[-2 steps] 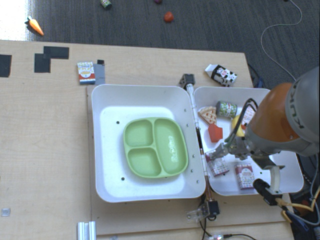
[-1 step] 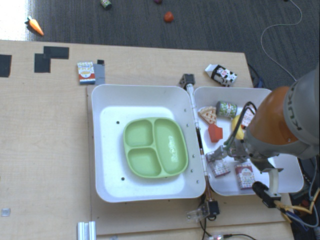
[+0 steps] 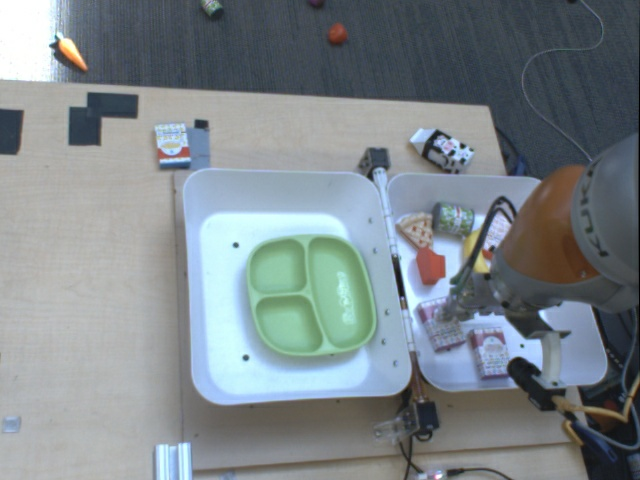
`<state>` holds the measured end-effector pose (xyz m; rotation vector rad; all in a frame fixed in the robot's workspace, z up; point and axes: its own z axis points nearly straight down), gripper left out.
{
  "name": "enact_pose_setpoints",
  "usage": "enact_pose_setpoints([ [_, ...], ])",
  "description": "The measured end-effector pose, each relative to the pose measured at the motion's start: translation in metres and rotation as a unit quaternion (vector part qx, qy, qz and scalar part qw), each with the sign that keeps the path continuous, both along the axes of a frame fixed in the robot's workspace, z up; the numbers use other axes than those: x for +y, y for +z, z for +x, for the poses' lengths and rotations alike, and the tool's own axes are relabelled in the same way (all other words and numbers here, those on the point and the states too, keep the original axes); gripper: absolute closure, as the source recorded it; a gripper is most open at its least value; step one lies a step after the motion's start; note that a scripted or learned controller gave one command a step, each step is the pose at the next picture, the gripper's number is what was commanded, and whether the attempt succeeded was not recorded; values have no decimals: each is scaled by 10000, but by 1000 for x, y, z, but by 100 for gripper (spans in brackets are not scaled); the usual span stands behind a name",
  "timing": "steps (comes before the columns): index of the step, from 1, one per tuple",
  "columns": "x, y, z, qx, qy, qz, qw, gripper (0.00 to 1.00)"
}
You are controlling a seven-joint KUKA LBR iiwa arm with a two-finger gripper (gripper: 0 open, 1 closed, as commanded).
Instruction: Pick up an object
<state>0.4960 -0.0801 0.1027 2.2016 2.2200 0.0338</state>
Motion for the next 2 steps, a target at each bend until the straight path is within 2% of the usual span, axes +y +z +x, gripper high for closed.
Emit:
enact_pose_setpoints([
  [1, 0, 0, 0, 3, -3, -1, 10000, 0],
  [2, -8, -13, -3, 43, -22, 0, 10000, 0],
])
